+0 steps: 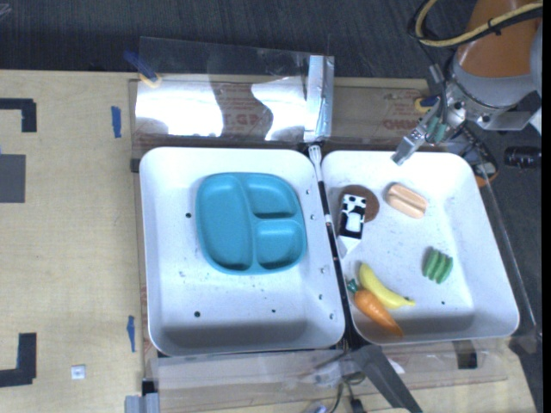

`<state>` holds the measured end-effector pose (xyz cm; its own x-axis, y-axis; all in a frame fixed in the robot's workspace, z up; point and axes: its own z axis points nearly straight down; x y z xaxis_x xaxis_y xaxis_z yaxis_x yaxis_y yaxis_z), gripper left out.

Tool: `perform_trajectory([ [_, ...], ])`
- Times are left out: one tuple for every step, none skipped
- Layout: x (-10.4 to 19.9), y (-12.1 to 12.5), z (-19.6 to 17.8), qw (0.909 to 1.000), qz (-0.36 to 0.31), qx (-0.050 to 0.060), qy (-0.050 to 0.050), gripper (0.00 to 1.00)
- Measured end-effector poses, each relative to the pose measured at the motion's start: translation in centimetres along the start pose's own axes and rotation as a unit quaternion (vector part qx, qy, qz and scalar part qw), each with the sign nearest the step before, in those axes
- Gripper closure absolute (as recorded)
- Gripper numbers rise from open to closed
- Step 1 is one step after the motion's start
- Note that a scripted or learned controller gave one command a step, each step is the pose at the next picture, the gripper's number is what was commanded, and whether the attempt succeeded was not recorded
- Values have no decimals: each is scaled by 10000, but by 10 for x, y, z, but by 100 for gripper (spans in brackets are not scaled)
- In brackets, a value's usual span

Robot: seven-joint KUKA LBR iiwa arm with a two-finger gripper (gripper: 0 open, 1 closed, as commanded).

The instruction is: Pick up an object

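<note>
On a wooden bench, two shallow white bins are sitting side by side beneath a fixed overhead camera. Nearest the camera, at about five o'clock in the right bin, a toy carrot is lying against the near left corner, with a toy banana touching it just behind. At about three o'clock in that bin, a green toy vegetable is resting apart from the rest.

In the left bin, a blue divided plate is lying flat and taking up most of the middle.

Farther back in the right bin, at about ten o'clock, a black-and-white toy is leaning on a brown disc beside the wall the bins share, and a toy hot dog is lying near twelve o'clock, just beside them but not touching.

Behind the left bin, a clear plastic sheet is catching the light at the bench's far edge.

At the far right corner, at about one o'clock, the grey arm with its orange band is reaching in, and the gripper is hovering over the right bin's far rim, above and beyond the hot dog, touching none of the toys. Nothing is showing between the fingers; whether they are spread or closed cannot be told from this angle.
</note>
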<state>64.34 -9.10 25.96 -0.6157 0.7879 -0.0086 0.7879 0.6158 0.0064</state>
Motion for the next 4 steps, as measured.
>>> perform_trajectory([
  [6, 7, 39, 9898, 1422, 46, 42, 100],
  [-17, 18, 5, 9693, 2457, 18, 12, 100],
  [57, -37, 54, 9891, 1469, 44, 43, 100],
  [63, 71, 34, 9873, 1586, 17, 36, 100],
])
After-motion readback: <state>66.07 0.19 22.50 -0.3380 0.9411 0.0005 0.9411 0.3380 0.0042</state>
